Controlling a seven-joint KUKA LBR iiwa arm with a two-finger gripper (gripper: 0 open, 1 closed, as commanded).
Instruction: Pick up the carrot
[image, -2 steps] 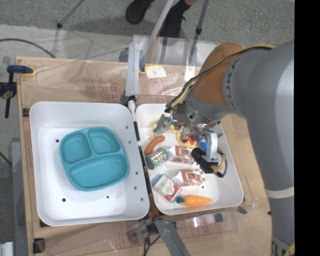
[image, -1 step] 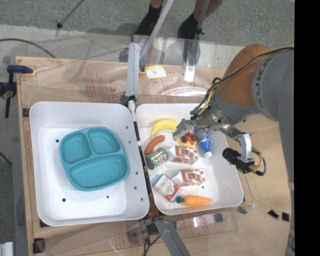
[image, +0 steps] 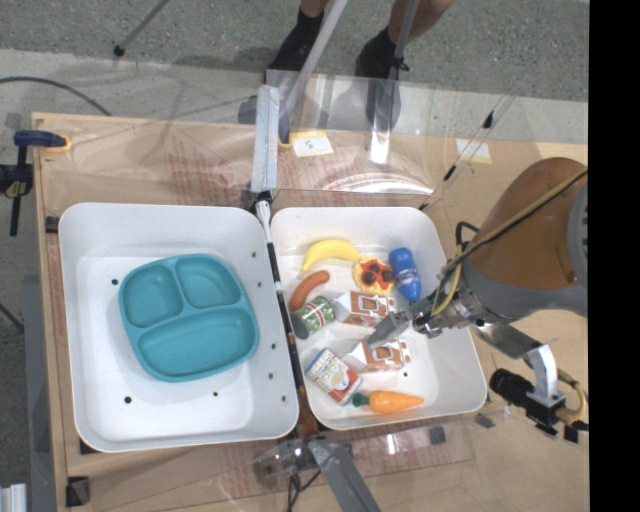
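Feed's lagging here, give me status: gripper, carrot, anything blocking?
Gripper low over right bin, amid packets. Carrot loose at bin's near edge, not held. Small carton lies just beside carrot.

One fixed camera looks down at a slant from above the bench (image: 150, 180), far enough off to take in both white bins: the left bin (image: 80, 330) and the right bin (image: 440, 390). The bench's far edge runs along the top, and floor shows beyond it. The arm (image: 520, 260) enters from the right.
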